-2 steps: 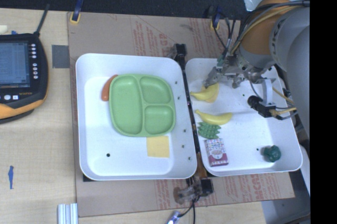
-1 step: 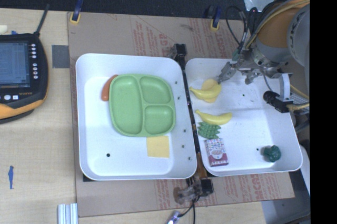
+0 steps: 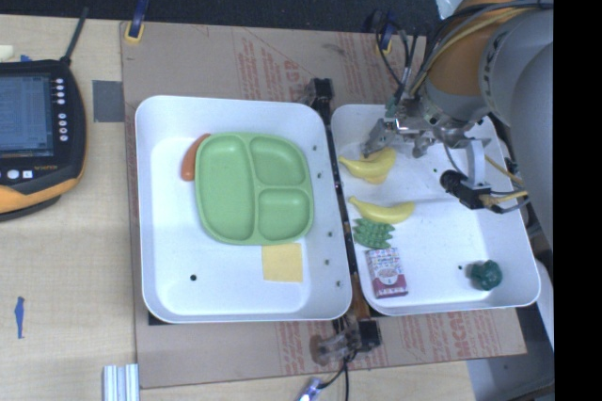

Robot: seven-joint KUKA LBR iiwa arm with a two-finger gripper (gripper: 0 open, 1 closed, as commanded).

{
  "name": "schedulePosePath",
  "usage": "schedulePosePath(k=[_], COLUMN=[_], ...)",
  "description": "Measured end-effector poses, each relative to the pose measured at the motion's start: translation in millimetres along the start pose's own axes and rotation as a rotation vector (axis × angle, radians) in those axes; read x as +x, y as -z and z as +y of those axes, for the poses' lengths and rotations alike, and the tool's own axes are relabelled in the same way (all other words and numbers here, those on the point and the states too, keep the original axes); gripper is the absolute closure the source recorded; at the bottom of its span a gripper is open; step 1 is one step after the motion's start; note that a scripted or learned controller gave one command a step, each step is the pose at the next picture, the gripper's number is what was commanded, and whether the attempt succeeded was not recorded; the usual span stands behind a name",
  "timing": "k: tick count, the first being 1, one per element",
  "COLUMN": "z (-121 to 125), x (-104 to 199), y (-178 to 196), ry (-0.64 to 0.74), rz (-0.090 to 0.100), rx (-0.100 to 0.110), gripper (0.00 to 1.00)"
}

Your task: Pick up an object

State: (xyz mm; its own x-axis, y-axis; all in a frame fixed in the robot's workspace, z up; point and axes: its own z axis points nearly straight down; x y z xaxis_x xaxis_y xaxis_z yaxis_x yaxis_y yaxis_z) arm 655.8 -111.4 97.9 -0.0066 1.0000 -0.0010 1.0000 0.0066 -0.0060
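Note:
In the right bin [image 3: 508, 248] lie two yellow bananas, one near the back left [image 3: 370, 168] and one further forward [image 3: 381, 211]. In front of them are a green leafy piece [image 3: 374, 234], a small red and white packet [image 3: 387, 272] and a dark green lump [image 3: 485, 274]. My gripper [image 3: 397, 145] hangs over the bin's back left part, just behind and to the right of the upper banana. It is open, and only white bin floor shows between its fingers.
The left bin [image 3: 160, 277] holds a green divided plate [image 3: 254, 187], a yellow square [image 3: 283, 263] and an orange piece [image 3: 190, 159] partly under the plate. A teach pendant [image 3: 33, 136] lies on the bench at far left. The arm's black cable fitting [image 3: 468, 190] hangs over the right bin.

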Motion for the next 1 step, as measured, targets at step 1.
schedulePosePath(k=[1], z=[0.1], x=[7.7], y=[-5.8], ry=[0.000], rz=[0.000], rx=[0.001], gripper=[0.00])
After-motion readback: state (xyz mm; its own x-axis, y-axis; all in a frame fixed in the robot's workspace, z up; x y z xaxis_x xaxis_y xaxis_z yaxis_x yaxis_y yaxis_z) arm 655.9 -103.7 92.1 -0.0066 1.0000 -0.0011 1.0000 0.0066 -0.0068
